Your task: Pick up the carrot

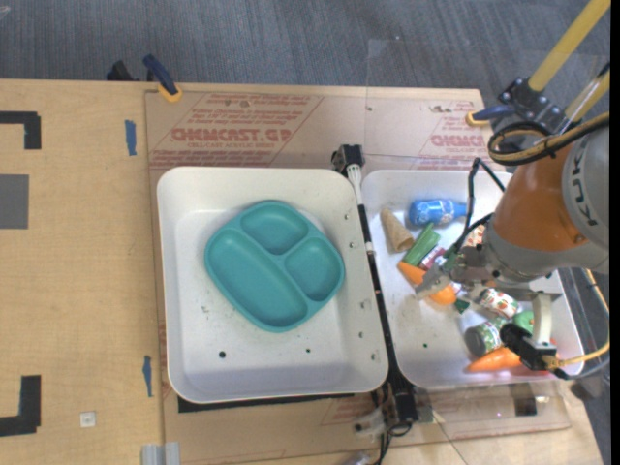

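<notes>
An orange carrot [492, 360] with a dark leafy end lies near the front right corner of the right bin [417, 361]. My gripper [448, 284] hangs low over the middle of that bin, up and to the left of the carrot and apart from it. Orange pieces [414, 272] show on either side of the gripper's tip, partly hidden by it; what they are is unclear.
Around the gripper in the right bin lie a blue can [434, 209], a green stick-shaped item [421, 245], a beige cone [392, 226], a white packet [501, 304] and a dark green can [482, 337]. A teal divided plate [274, 264] sits in the left bin [184, 289].
</notes>
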